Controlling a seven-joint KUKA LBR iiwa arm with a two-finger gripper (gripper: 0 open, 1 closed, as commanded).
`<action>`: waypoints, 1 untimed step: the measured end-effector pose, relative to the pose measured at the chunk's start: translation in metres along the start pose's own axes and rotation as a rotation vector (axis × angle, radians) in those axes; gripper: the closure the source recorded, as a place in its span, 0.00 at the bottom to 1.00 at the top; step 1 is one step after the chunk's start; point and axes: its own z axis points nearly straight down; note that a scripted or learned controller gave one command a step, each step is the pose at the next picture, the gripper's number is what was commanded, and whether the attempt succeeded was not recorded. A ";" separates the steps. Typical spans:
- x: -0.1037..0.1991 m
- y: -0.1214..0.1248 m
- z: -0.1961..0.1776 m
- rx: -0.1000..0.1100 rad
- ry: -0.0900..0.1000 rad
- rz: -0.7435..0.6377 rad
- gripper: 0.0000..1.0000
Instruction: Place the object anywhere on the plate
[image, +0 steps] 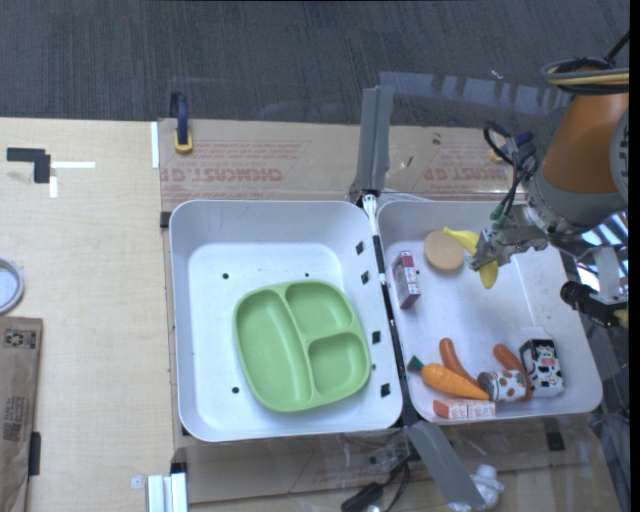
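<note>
The green three-compartment plate (300, 345) lies in the left white bin (200, 300). My gripper (497, 250) is down in the back of the right bin (570, 330), right over a yellow banana (487, 274). The banana's ends stick out on either side of the gripper, one towards a tan round piece (443, 250) and one towards the front. The gripper hides the banana's middle, and I cannot tell whether it rests on the bin floor.
A small red and white carton (406, 279) stands near the right bin's left wall. At that bin's front lie a carrot (452, 379), two sausages (451, 352), a cow-patterned carton (543, 365) and a small bottle (507, 386). A ridge (378, 270) divides the bins.
</note>
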 end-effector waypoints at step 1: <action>-0.010 -0.006 -0.039 -0.002 0.000 0.083 1.00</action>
